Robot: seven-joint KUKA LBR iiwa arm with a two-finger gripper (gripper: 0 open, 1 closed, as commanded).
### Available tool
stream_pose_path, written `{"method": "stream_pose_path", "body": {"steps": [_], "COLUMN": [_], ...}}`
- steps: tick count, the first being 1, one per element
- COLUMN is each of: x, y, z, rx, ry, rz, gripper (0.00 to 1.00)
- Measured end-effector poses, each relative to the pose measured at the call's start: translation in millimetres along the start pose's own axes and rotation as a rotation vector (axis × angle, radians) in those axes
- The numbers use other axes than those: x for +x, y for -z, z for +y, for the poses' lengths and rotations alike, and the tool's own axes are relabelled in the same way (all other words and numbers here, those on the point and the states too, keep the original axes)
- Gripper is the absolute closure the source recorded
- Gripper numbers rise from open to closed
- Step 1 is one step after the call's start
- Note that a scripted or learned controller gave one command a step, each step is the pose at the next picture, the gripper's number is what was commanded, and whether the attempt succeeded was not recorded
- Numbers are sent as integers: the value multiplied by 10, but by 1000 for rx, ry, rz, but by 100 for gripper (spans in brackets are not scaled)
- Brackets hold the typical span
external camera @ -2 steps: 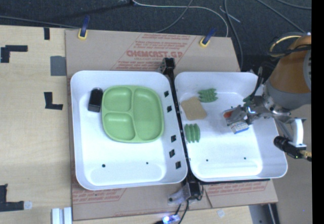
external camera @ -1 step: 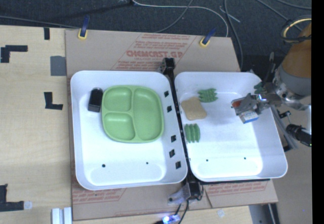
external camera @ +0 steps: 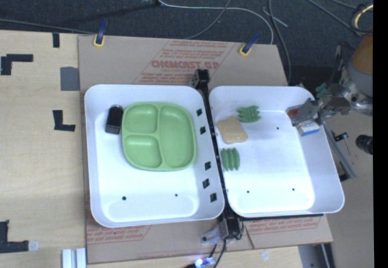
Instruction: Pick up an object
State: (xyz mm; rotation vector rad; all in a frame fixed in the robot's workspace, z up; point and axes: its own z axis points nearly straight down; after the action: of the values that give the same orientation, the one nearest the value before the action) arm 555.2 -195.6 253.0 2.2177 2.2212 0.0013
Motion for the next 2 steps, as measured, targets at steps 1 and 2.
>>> {"method": "stream_pose_path", "body": {"steps": [1, 2], "x": [3, 499], "y": [380, 369], "z": [6, 129], "rx": [1, 3], "ry": [0, 4], "rz": [1, 2], "gripper": [100, 100]}}
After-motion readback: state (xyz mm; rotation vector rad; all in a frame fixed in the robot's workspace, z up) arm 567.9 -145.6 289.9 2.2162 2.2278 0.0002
